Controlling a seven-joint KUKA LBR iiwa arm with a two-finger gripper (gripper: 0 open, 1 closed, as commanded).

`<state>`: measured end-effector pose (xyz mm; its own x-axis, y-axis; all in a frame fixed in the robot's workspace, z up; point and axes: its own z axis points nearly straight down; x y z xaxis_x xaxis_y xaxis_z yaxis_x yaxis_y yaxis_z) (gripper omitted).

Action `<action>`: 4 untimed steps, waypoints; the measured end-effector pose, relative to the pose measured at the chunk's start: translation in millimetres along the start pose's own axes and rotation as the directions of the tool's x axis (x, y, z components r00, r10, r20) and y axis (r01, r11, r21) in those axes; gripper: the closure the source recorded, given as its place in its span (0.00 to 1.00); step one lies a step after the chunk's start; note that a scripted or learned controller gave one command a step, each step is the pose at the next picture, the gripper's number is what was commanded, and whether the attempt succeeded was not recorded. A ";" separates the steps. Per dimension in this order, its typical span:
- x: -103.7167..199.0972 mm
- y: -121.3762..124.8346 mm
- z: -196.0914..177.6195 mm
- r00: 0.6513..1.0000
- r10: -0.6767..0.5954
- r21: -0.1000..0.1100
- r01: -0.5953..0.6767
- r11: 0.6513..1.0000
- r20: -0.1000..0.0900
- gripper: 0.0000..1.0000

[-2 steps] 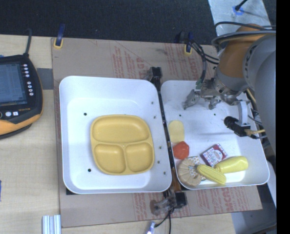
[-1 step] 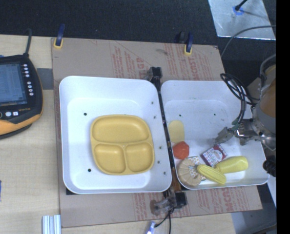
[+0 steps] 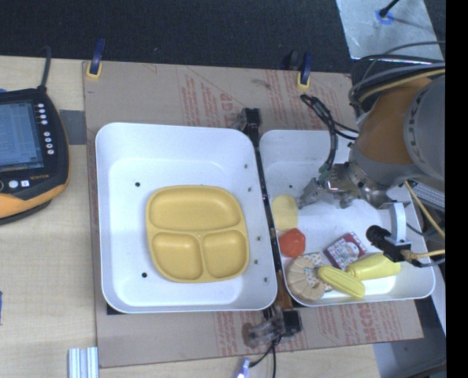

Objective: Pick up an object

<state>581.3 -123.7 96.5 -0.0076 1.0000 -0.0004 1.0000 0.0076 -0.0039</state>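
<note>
Yellow corn cob (image 3: 341, 281), front of right bin (image 3: 293, 150), beside round cracker (image 3: 306, 278) and red ball (image 3: 291, 242): likely light, stiff, slick plastic; best gripped across its middle. Gripper (image 3: 340, 187) above; finger state indeterminable.

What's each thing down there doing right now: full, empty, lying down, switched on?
Left bin: holds just the yellow tray.
Yellow tray: flat, compartments empty.
Right bin: items crowded at its near end.
Corn cob: lying on its side.
Red piece: resting by the divider.
Control tablet: screen lit.
Hand: low over the right bin.
</note>
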 end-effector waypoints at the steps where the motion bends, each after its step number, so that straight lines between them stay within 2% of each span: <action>1: -89.2 15.8 -15.0 1.000 0.006 -0.003 -0.006 1.000 0.000 0.00; 2: -31.9 75.2 -21.0 1.000 0.003 -0.002 -0.003 1.000 -0.002 0.00; 3: -1.8 0.9 5.3 1.000 0.003 0.002 -0.003 1.000 0.000 0.00; 4: 32.1 55.8 4.2 1.000 0.002 -0.001 -0.002 1.000 -0.001 0.00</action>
<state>636.8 -91.2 92.1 -0.0052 1.0000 0.0009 1.0000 0.0052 -0.0025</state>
